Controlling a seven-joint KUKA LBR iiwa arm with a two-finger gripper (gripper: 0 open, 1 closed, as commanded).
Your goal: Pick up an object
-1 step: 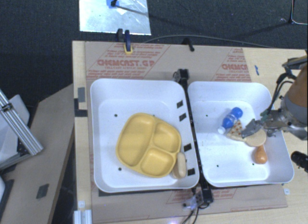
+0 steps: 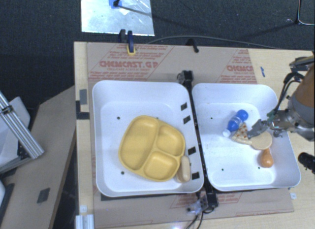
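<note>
Reaching into the right bin point(image 2: 283, 174), the gripper point(image 2: 255, 130), whose state I cannot tell, hovers over a pizza slice toy point(image 2: 240, 134) beside a blue bottle point(image 2: 236, 120), apparently approaching, with descent and closure seemingly next.

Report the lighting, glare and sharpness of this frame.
Camera view: even overhead light, faint shadows; both white bins nearly blown out; mottled glare on the foil-like sheet at top; overall soft, so the gripper and the small items by the blue bottle blur together; bench edges look straight.
</note>
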